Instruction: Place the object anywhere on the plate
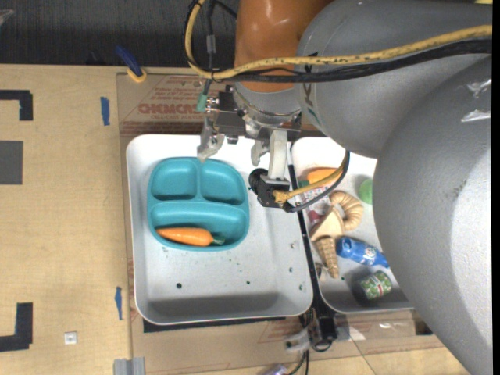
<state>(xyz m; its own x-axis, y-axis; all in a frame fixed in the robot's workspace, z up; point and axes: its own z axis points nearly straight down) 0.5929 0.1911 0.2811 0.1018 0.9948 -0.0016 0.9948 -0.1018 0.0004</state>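
Observation:
A teal divided plate (198,201) lies in the left white bin (219,287). An orange carrot (185,237) rests in the plate's long front compartment. My gripper (242,153) hangs over the plate's back right edge, near the bin's back wall. Its fingers stand wide apart, one finger (208,144) over the plate's back rim and the other by the wall between the bins. Nothing sits between them, so the gripper is open.
The right bin (332,303) holds several items: a tan cone (326,252), a croissant-like pastry (348,207), a blue bottle (361,251), a green can (375,285) and an orange piece (320,175). A black and yellow cable (269,191) dangles by the divider.

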